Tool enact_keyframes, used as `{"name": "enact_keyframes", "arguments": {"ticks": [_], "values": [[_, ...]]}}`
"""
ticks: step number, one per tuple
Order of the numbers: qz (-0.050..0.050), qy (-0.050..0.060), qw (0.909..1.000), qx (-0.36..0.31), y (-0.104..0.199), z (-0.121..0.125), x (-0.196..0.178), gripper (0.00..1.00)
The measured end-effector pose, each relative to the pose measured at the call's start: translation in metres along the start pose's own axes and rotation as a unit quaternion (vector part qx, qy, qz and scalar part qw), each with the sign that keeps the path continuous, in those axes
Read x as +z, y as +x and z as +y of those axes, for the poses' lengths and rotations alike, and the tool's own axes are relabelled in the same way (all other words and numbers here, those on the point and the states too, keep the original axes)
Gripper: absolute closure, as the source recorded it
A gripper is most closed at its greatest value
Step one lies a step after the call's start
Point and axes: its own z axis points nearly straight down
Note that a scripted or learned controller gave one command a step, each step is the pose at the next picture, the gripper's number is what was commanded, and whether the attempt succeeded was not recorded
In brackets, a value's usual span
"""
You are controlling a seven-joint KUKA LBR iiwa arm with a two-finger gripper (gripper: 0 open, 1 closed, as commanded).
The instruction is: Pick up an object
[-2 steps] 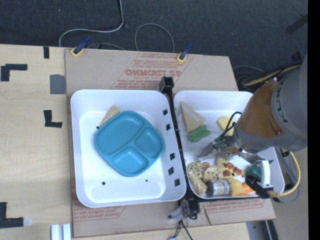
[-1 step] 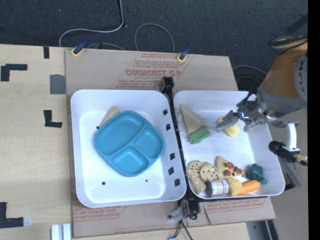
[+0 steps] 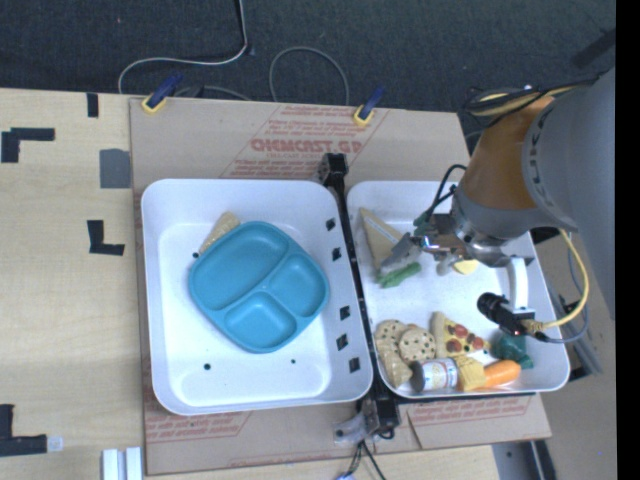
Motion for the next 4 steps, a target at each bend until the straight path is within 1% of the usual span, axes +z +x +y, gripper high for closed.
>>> {"name": "enact_keyframes", "arguments": {"ticks": [1,2,3,4], "values": [[-0.002,-0.001,1.0000,0.002,-0.004,0.021,0.059,0.00],[-0.004,-0.005,1.0000,0.002,-0.006,0.022,0.044,1.00],[-0.004,-0.004,1.0000,0.002,-0.006,0.022,0.045,0.00],[-0.003,-0.007,1.0000,0.002,0.002,0.000,0.054,0.00]]}}
